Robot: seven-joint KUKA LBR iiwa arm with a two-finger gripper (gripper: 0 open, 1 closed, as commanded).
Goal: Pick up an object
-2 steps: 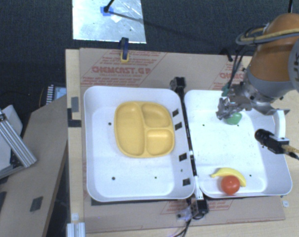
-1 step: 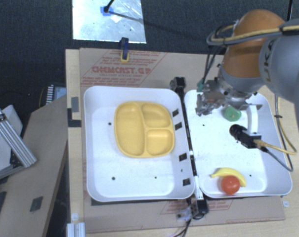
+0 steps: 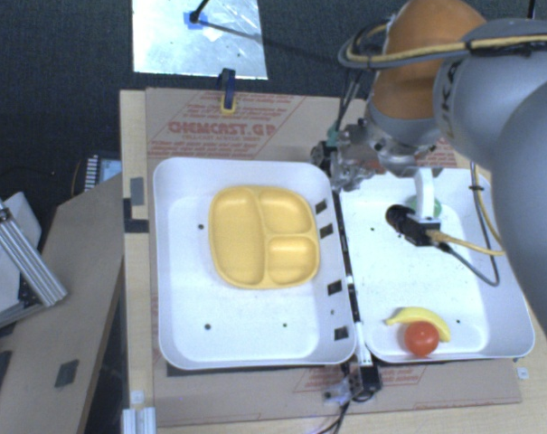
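The end effector (image 3: 347,165) is held at the right bin's (image 3: 391,278) far corner, seemingly ahead of any approach. The banana (image 3: 418,316) and tomato (image 3: 422,338) are left well apart from it. Whether it is open or closed cannot be told.

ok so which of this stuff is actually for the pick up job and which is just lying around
For the job:
- gripper
- banana and tomato, in the right bin
- yellow divided plate, in the left bin

Just lying about:
- cardboard sheet under the bins
- silvery sheet
- yellow clamp
- aluminium rail
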